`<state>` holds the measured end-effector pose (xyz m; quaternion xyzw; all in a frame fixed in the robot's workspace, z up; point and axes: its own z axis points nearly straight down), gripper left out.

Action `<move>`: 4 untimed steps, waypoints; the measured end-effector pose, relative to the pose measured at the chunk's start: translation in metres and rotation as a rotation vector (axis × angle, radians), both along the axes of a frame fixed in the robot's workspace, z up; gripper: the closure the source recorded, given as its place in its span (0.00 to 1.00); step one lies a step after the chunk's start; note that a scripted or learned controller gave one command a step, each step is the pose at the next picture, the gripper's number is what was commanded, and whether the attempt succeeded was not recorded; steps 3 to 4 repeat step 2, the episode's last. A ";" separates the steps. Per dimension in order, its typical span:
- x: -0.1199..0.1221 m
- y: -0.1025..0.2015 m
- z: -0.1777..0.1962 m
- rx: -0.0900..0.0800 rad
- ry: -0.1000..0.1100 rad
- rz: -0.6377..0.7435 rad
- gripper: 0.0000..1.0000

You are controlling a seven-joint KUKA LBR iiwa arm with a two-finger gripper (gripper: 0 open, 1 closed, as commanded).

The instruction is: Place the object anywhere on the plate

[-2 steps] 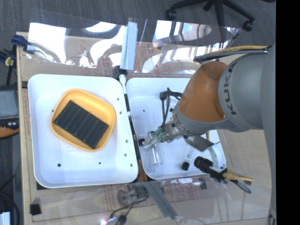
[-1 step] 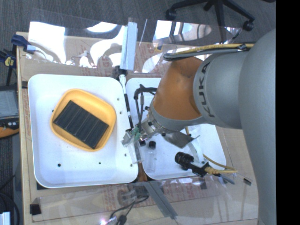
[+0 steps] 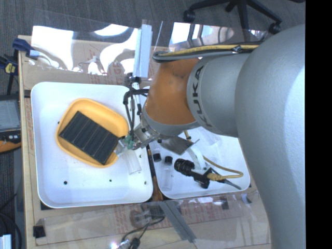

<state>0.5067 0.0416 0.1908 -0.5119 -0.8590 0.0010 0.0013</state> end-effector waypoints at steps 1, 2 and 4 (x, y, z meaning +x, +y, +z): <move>0.027 0.031 0.010 0.000 -0.002 0.116 1.00; 0.027 0.031 0.010 0.000 -0.002 0.116 0.00; 0.027 0.031 0.010 0.000 -0.002 0.116 0.00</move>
